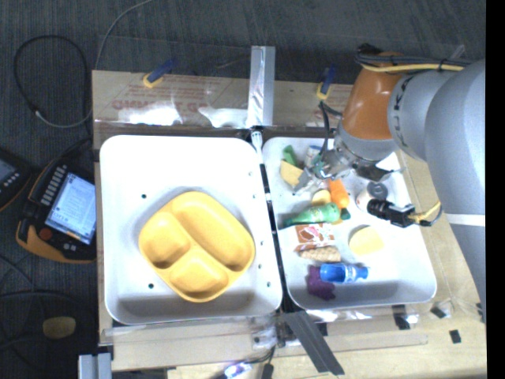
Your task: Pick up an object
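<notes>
While the end effector (322,164) hangs over the right bin (422,279), its opening cannot be told; nothing visibly held.

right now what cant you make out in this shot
- Gripper: in the camera view the wrist sits over it, so its state is unclear.
- Whether anything is held: too small and crowded to tell.
- Yellow wedge and green piece by the gripper: too small to identify.
- Snack packet: print too blurred to read.
- Purple thing: partly hidden under the blue bottle.
- Arm: cut off by the right edge.
</notes>
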